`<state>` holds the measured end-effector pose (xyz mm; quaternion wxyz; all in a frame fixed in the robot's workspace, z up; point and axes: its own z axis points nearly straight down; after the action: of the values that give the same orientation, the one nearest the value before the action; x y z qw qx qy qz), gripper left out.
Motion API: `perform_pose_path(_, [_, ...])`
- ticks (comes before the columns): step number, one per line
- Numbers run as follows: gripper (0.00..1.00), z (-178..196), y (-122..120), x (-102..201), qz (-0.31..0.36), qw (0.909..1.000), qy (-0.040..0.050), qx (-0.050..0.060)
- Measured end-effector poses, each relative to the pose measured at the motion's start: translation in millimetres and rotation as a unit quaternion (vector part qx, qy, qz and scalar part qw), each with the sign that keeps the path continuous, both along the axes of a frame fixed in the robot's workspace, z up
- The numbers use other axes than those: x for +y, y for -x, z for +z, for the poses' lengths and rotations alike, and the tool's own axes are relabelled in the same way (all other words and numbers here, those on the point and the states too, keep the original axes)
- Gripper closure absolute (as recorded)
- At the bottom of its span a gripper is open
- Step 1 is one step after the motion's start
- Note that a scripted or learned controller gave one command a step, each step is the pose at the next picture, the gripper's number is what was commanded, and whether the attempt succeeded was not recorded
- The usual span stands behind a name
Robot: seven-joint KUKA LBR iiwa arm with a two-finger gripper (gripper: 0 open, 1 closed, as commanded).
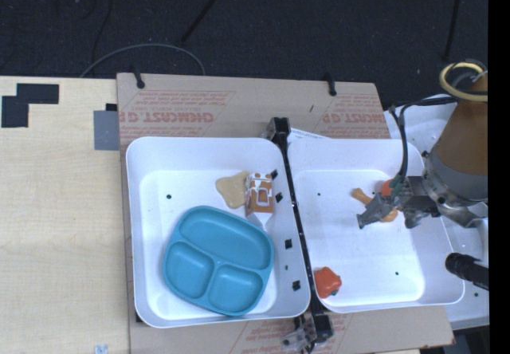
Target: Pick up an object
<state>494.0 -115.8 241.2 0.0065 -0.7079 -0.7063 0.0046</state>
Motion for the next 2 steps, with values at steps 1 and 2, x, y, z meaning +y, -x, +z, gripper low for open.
perform_pose_path(1, [0.00, 6, -2, 0, 0.001, 1.0000, 0.0007, -0.006])
perform_pose_path(2, [0.00, -56, 5, -2, 0.001, 1.0000, 0.0000, -0.003])
